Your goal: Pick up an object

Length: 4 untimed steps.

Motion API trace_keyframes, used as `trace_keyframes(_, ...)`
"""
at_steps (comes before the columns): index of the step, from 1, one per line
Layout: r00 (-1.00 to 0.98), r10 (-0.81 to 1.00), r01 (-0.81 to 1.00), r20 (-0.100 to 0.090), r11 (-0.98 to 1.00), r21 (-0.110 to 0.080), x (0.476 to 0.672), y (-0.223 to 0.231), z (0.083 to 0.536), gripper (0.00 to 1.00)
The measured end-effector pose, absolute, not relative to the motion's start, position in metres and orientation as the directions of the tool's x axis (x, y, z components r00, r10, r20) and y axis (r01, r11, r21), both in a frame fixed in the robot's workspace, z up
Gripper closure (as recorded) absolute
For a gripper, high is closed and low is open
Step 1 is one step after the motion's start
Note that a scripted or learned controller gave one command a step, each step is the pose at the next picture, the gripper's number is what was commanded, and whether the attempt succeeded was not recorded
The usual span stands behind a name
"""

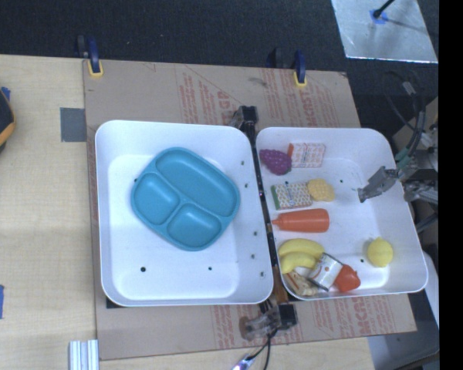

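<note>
Looking down on the surface (38, 230), we see two white bins side by side. The left bin (119, 276) carries a blue divided plate (185, 197), tilted. The right bin (393, 280) holds the candidates: a purple grape bunch (275, 160) at eleven o'clock, an orange carrot (301, 220) near centre, a banana (299, 253) at seven, and a yellow lemon (380, 251) at four, standing apart from the rest and so, we judge, the easiest pick. The pincer (376, 183) reaches in from three o'clock, above bare bin floor, gripping nothing; we cannot tell how wide it stands, since its grey tip is small and blurred. The arm behind it is cut off at the frame edge. At six o'clock several packets overlap, hard to separate.
</note>
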<state>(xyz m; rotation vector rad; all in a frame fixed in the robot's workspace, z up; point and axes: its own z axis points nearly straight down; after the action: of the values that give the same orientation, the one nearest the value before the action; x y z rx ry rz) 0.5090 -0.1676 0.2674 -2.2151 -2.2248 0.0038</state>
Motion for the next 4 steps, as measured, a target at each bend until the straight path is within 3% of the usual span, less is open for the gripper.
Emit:
trace_keyframes(1,-0.006,1.000,1.000,0.000,0.006,-0.006,0.548,-0.134,0.167,0.00)
trace_keyframes(2,-0.005,1.000,1.000,-0.001,0.005,-0.005,0.546,-0.130,0.091,0.00)
trace_keyframes(3,-0.004,1.000,1.000,0.000,0.004,-0.003,0.625,-0.105,0.092,0.00)
trace_keyframes(4,-0.005,1.000,1.000,0.000,0.005,-0.004,0.656,-0.109,0.092,0.00)
